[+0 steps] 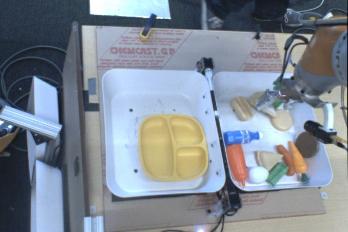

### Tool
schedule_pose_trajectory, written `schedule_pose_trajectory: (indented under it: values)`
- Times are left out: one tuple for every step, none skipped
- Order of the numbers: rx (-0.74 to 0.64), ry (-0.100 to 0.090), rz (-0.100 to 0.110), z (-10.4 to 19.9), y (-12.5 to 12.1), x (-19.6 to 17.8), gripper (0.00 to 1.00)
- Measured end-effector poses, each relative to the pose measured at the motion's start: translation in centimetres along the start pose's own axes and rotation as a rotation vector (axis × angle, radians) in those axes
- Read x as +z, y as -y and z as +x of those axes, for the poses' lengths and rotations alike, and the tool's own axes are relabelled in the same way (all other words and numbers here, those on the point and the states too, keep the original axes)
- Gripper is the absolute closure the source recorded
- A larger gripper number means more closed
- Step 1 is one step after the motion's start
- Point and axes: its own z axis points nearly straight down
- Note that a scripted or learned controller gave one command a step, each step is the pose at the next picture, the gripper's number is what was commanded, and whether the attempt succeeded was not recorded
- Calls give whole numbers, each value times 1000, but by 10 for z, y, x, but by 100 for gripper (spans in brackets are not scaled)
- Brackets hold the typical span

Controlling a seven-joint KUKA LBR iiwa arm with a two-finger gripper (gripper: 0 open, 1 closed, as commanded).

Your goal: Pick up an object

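The metal claw point(269, 101) hangs low over a pale tan bread-shaped toy point(242, 108) in the right white bin point(228, 87). I cannot tell its opening. It should drop straight, then squeeze gently.

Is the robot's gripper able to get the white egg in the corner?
Probably yes, but it is tight. The egg lies uncovered in the right bin, yet an orange bottle and green vegetable press close beside it. The gripper sits farther back, over the bread pieces.

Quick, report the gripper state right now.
Gripper: low in the right bin, over the tan bread-like pieces; open or shut cannot be told.
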Motion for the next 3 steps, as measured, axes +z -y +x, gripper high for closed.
schedule_pose_trajectory:
  values:
    - [6, 4, -10, -17, 18, 41, 0]
    - [8, 5, -5, -35, 29, -33, 0]
    - [1, -1, 3, 2, 4, 7, 0]
